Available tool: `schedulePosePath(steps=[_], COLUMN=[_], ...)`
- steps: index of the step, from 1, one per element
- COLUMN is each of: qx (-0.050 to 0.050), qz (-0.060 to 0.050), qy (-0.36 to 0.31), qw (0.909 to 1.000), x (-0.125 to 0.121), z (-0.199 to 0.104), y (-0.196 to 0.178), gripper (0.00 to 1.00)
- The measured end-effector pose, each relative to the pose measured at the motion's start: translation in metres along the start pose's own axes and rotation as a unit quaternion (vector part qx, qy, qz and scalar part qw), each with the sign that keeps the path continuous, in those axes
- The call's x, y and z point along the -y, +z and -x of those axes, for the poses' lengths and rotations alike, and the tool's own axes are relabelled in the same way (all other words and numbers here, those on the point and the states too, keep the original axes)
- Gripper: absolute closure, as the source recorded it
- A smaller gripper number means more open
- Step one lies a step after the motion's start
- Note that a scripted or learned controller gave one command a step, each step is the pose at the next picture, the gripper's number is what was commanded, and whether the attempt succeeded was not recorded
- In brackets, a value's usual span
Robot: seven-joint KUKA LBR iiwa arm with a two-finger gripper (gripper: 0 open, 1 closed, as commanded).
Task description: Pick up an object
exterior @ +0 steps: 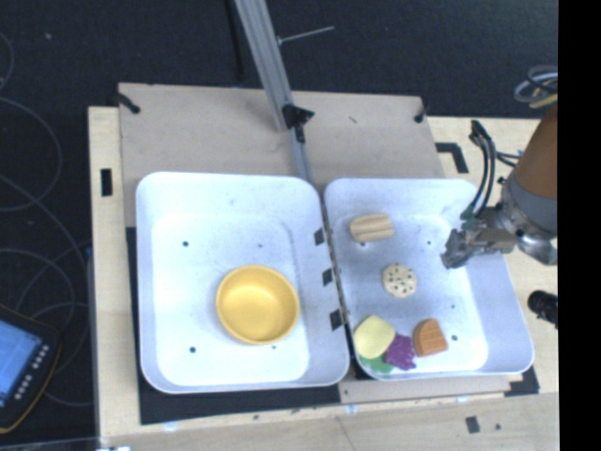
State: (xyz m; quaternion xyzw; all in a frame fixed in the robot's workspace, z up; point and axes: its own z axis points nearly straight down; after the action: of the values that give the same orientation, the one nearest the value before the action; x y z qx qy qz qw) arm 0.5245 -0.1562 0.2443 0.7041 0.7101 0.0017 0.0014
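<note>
The gripper (462, 248) hovers at the right bin's (488, 336) right side; I can't tell its jaw state. It's on approach. The cookie (399, 280) lies just left; next, descend over it.

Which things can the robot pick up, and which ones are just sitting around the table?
For the job:
gripper
tan wooden roll
spotted cookie
yellow-green piece
purple piece
orange piece
yellow bowl

Just lying about:
metal pole
cables
blue screen
</note>
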Motion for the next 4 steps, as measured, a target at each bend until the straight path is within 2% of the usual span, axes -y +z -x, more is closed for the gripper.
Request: schedulePosePath(steps=[1,2,4], qx=[0.000,-0.001,-0.001], qz=[-0.002,-0.001,-0.001], qy=[0.001,0.000,0.000], qw=[1.0000,1.0000,1.0000], x=[-0.014,-0.036,-0.063], z=[-0.051,-0.098,-0.198], y=[0.010,-0.001,-0.013], gripper=[1.00,1.00,1.00])
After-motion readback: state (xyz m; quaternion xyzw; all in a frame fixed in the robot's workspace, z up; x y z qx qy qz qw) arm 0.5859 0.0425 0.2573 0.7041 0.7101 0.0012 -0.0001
